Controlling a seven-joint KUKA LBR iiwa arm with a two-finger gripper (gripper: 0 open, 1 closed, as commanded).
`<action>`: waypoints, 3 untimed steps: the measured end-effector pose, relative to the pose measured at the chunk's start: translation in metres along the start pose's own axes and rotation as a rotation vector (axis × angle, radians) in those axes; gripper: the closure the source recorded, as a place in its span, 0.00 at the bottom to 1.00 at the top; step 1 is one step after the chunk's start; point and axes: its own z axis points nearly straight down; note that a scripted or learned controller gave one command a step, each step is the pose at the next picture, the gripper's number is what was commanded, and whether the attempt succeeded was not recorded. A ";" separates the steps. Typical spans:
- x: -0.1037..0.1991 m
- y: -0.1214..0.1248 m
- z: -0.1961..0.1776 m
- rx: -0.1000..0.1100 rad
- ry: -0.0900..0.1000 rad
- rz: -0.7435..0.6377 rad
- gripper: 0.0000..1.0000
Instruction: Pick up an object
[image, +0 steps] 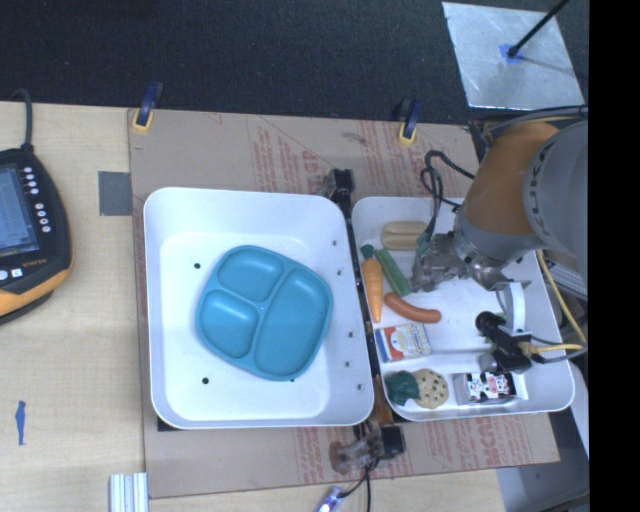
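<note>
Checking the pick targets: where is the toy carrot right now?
The carrot lies along the right bin's left wall, beside the green vegetable and above the sausage.

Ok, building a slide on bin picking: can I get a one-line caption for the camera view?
KUKA arm's gripper reaches into the right bin of toy food, near a hot dog; blue plate lies in the left bin.

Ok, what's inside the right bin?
In the right bin: carrot, sausage, bun, green vegetable, cookie, a dark green item, two small cartons. The gripper and arm cover the upper right part.
</note>
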 end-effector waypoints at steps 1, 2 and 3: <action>-0.002 0.000 -0.001 -0.001 -0.003 0.002 0.00; 0.012 0.063 -0.001 -0.003 0.002 0.002 0.00; 0.048 -0.083 -0.101 -0.002 0.000 0.000 0.00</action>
